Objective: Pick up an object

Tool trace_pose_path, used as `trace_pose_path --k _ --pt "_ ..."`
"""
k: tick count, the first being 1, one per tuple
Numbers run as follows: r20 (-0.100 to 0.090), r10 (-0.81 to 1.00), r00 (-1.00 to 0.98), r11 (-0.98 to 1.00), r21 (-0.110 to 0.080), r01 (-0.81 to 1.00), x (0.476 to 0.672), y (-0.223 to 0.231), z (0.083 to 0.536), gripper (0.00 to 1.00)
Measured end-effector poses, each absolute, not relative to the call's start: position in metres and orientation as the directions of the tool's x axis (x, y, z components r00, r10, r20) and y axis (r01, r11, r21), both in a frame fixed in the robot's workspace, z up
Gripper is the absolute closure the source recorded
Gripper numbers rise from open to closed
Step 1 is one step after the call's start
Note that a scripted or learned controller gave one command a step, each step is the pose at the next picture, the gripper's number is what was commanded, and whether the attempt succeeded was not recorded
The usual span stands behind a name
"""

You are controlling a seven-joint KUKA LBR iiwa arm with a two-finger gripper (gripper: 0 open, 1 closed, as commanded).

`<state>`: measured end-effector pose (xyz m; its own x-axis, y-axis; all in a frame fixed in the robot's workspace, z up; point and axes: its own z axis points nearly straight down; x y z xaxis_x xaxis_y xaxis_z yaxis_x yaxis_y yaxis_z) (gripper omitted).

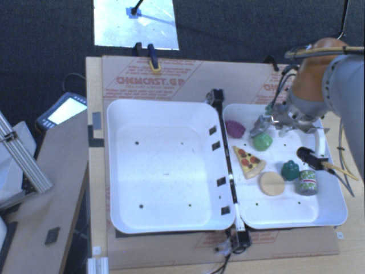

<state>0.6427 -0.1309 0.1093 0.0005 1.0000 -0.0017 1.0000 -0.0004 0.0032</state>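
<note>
Objects lie in the right bin (pixel 331 213): a tan disc (pixel 272 184) and can (pixel 308 182) nearest, then a dark green piece (pixel 290 169) and pizza slice (pixel 249 161). Farther back, a purple item (pixel 235 129) sits beside a green ball (pixel 262 141), which is touching the gripper (pixel 263 125); its state I cannot tell.

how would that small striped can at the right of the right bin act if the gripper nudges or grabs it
The striped can stands upright and looks short, so a nudge would probably slide it rather than tip it. If it tips, its round side would likely roll. The dark green toy sits close beside it and may get bumped.
</note>
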Motion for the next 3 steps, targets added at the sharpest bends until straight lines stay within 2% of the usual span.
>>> trace_pose_path --k 1,2,3 --pt "-0.020 1.000 -0.001 0.000 -0.011 1.000 0.644 -0.096 0.086 0.00" --pt "-0.014 1.000 0.002 -0.002 -0.005 1.000 0.645 -0.095 0.096 1.00" --pt "-0.002 1.000 0.004 -0.004 0.003 1.000 0.603 -0.140 0.161 1.00"
